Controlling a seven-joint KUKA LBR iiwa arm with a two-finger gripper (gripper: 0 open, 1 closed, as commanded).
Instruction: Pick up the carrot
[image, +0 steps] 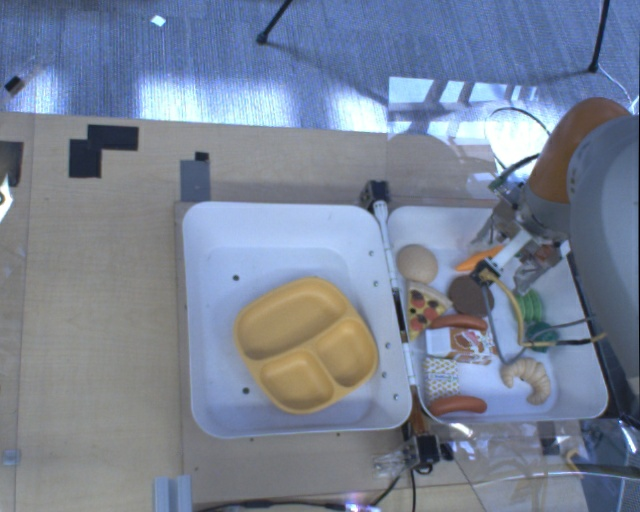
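The carrot (470, 263) is a small orange piece in the upper part of the right bin (590, 395), between a beige egg-shaped thing and the arm. Only its left end shows; the rest is hidden under the gripper's parts. My gripper (497, 244) hangs right over that spot, close above the carrot, with the grey wrist and orange band behind it at the upper right. Whether the carrot is in its grip is hidden from this angle.
The right bin also holds a beige egg (417, 264), a pizza slice (425, 308), a brown disc (469, 295), two sausages (458, 405), a croissant (529, 377), green pieces (541, 333) and a packet (470, 344). A yellow divided plate (305, 343) lies in the left bin (215, 250).
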